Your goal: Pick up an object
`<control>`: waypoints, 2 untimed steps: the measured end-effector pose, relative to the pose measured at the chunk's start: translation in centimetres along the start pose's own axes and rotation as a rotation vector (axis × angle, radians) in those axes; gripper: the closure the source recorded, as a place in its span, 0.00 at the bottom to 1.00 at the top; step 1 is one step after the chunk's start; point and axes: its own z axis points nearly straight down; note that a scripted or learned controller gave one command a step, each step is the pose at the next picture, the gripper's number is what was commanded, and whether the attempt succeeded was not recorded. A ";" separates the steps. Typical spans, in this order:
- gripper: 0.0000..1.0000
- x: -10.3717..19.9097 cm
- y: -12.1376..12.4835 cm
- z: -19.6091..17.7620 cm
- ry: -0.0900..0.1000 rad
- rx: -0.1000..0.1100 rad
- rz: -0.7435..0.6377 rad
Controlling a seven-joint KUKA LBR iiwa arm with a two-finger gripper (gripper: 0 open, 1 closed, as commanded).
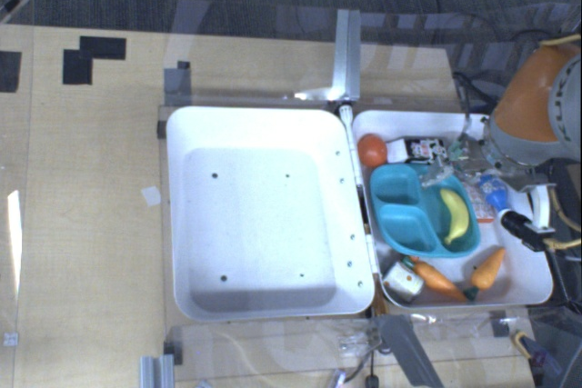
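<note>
Where the grey arm (532, 118) reaches in from the right, its gripper (457, 157) hangs over the back half of the right bin (520, 275), just above the far edge of a teal tray (400, 188). Whether the gripper is open or closed cannot be told from this angle, and nothing can be seen held in it.

All the loose objects lie in the right bin. The teal tray has two compartments, and a banana (455, 213) lies in the right-hand one, close below the gripper. An orange ball (371, 150) sits at the bin's back left corner, touching the tray's rim. Beside it, along the back wall, lies a small white box (418, 148) with a dark label; its writing is too small to read. A carrot (438, 278) lies along the front of the bin, with a second carrot (489, 266) tilted just to its right. A small silvery cup (404, 280) lies on its side in the front left corner. A blue object (494, 194), too blurred to identify, lies right of the tray.

The left bin (255, 213) sits beside the right one on the pale surface (82, 223), which bears black block-shaped marks (94, 57) at its far left.
</note>
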 end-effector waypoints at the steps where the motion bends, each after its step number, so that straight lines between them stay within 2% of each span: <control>1: 0.00 0.0 0.0 0.0 0.000 0.000 0.000; 2: 1.00 -0.3 0.0 -1.1 -0.010 -0.002 -0.002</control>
